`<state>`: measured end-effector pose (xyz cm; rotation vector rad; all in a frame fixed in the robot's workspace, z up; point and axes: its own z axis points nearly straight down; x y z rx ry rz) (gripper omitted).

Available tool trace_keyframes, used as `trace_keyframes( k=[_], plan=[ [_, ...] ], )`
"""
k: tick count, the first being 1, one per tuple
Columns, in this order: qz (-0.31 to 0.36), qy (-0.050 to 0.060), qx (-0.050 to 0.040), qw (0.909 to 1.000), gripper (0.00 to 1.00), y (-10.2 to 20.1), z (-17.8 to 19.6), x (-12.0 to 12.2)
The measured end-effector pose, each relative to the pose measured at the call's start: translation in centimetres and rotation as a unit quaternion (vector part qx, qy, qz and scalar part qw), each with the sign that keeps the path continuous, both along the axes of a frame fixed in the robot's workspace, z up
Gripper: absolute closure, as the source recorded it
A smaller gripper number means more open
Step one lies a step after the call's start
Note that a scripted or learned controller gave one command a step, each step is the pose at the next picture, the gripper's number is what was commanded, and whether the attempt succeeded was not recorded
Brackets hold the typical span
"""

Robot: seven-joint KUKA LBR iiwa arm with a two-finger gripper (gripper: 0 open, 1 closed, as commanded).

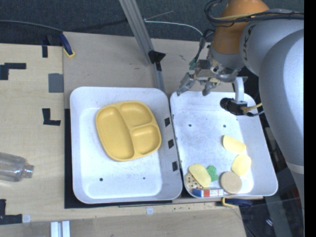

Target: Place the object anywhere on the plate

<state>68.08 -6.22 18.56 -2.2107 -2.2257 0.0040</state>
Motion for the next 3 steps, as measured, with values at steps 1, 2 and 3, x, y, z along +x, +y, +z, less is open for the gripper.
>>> trace_keyframes(
  k=[1, 2, 3],
  plan=[
    [0.000, -0.001, 0.0000, 1.0000, 0.00, 5.7, 0.3, 0.0],
    [-0.003, -0.003, -0.0006, 1.0000, 0.00, 3.5, 6.2, -4.5],
    [-0.001, 0.000, -0.0007, 1.0000, 0.00, 7.5, 3.2, -3.2]
  ],
)
